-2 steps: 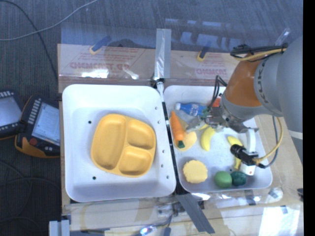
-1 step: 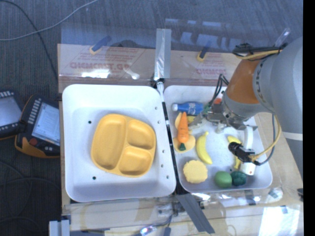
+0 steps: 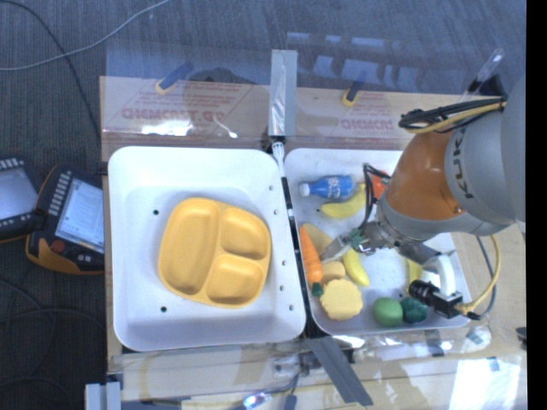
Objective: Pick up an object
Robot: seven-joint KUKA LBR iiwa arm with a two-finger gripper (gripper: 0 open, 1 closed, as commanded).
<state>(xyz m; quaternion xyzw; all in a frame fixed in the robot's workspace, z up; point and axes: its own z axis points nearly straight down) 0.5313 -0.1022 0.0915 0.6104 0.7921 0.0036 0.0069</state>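
The gripper (image 3: 352,244) hangs low inside the right bin (image 3: 295,171), near its middle, at the end of the grey arm (image 3: 491,165) with its orange band (image 3: 427,173). How far the fingers are apart cannot be told from this slant, and nothing can be seen held between them.

Just beside the gripper, on its near side, lies a yellow banana (image 3: 355,267), close enough that touching or not is unclear. Left of it a long orange carrot (image 3: 309,255) runs along the bin's left wall. Between the two sits a small pale yellow piece (image 3: 333,271), and nearer still a round yellow scalloped piece (image 3: 341,299). A green ball (image 3: 387,311) rests by the near rim, with a dark green thing (image 3: 414,311) touching it on the right. At the far side lie a small plastic bottle (image 3: 328,187) with a blue label, on its side, and one more yellow fruit (image 3: 343,207) just near of it. So the right bin shows one carrot, one bottle, one green ball and several yellow pieces, all loose on the bin floor.

The left bin (image 3: 124,254) holds one yellow tray (image 3: 214,251) with three compartments, lying flat near the middle.

Both bins sit side by side on the worktop (image 3: 197,109). Off to the left, on the floor, lies a handheld control pad (image 3: 70,220).
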